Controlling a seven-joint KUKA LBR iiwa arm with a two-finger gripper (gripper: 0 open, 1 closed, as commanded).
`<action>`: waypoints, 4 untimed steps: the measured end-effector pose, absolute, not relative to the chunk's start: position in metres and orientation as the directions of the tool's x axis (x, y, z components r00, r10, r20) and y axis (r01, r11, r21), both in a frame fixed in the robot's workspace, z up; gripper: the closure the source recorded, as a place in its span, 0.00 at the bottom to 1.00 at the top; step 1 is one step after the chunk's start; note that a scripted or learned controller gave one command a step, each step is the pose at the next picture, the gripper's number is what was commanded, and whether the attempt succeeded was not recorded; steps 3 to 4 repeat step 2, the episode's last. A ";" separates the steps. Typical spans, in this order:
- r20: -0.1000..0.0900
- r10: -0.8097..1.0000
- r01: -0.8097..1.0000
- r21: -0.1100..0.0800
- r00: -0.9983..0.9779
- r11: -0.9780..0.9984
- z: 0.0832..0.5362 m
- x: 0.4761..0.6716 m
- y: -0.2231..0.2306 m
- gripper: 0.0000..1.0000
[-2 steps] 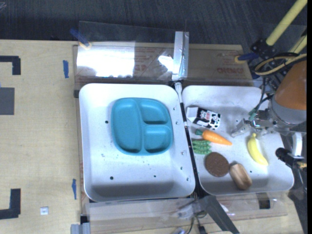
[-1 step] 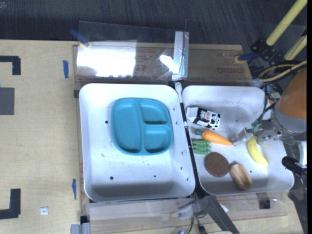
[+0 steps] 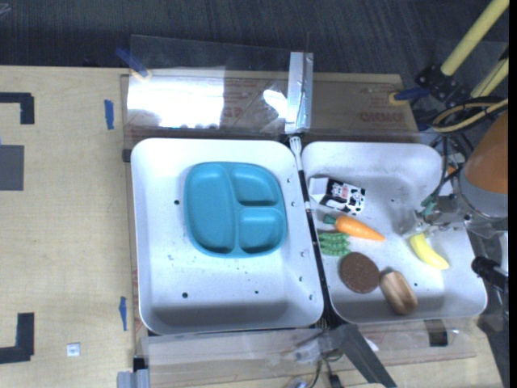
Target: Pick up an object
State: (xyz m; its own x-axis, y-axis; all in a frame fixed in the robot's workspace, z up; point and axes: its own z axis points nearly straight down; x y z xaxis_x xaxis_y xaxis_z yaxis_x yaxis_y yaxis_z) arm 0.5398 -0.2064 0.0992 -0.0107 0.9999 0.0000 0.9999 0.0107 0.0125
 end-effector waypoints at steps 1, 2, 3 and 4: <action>-0.001 0.998 0.998 0.005 -0.067 0.067 0.087 0.606 -0.162 1.00; -0.001 0.999 0.999 0.011 0.037 -0.037 0.203 0.656 -0.122 1.00; -0.001 0.999 0.999 0.011 0.037 -0.037 0.203 0.656 -0.122 1.00; -0.001 0.999 0.999 0.011 0.037 -0.037 0.203 0.656 -0.122 1.00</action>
